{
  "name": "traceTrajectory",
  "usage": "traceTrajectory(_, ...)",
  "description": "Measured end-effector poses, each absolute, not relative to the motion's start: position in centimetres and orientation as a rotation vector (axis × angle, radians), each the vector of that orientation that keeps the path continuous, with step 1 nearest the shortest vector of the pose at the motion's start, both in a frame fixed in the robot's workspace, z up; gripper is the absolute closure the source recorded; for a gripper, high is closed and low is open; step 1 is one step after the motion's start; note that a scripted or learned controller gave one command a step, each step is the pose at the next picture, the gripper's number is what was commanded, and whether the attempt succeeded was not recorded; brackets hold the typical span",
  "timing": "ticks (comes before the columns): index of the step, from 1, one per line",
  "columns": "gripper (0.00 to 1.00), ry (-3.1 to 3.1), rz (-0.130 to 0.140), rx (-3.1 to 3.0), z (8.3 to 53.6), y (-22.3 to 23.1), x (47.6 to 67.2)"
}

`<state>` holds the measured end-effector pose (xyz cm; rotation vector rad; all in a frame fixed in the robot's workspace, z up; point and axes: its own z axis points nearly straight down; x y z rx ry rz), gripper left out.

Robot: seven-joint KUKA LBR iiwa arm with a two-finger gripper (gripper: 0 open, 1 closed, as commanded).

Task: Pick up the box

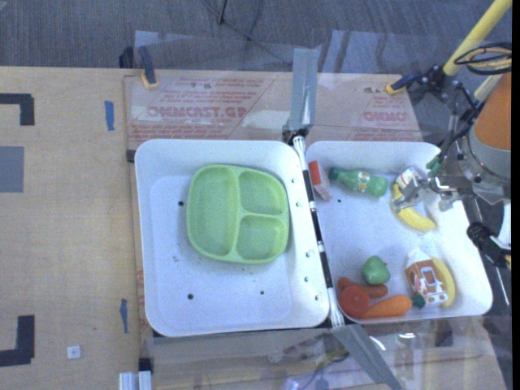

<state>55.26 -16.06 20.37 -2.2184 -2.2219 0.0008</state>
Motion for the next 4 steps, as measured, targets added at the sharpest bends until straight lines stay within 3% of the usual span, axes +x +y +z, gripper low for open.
traceTrajectory(1, 1.0, -2.224, -0.001, -2.221, 21.4, -16.1, 55.4)
traceTrajectory(2, 1.0, -1.854, 0.0, -2.539, 38.9, -12.9, 60.2)
traceTrajectory(3, 1.0, -1.677, 0.0, -2.659, 43.6, -10.6, 66.6)
traceTrajectory(4, 1.0, -1.881, 0.002, -2.516, 31.0, -9.5, 66.7)
